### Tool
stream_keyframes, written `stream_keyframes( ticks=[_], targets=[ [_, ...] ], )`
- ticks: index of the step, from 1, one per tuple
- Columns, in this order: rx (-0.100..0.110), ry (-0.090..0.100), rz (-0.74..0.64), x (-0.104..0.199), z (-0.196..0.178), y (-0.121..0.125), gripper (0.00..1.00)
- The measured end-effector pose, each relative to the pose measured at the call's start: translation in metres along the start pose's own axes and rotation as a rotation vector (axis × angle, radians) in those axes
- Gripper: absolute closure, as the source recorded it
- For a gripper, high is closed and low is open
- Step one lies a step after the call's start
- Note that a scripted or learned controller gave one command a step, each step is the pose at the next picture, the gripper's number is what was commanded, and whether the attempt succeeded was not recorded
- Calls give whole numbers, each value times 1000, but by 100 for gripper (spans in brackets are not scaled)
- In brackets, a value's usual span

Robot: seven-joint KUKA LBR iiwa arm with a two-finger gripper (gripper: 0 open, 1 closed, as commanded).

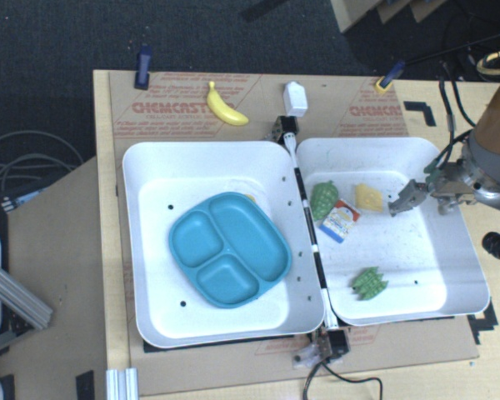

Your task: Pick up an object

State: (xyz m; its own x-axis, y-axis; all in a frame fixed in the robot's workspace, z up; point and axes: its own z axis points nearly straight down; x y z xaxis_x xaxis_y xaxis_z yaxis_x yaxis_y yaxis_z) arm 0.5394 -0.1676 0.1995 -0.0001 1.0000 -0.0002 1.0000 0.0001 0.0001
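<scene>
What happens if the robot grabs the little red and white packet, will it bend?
Probably. The packet looks flat and thin, so it may flex and be hard to pinch off the bin floor. It leans against the green toy, so pushing it might nudge that too. It likely weighs little.

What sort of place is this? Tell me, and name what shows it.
Probably a robotics lab's grasping test bench. Two shallow white bins sit side by side on a printed cardboard-covered bench, a grey robot arm's gripper reaches over small toy-like items, and loose cables lie on dark carpet.
</scene>
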Motion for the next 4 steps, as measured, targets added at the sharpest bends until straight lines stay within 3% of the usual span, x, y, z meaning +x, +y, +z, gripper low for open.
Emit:
stream_keyframes(
  ticks=[1, 2, 4],
  targets=[
    [1, 1, -1, 73, 115, -46, 0],
    [4, 2, 1, 57, 115, -61, 0],
    [1, 1, 0, 55, 115, -61, 0]
  ],
)
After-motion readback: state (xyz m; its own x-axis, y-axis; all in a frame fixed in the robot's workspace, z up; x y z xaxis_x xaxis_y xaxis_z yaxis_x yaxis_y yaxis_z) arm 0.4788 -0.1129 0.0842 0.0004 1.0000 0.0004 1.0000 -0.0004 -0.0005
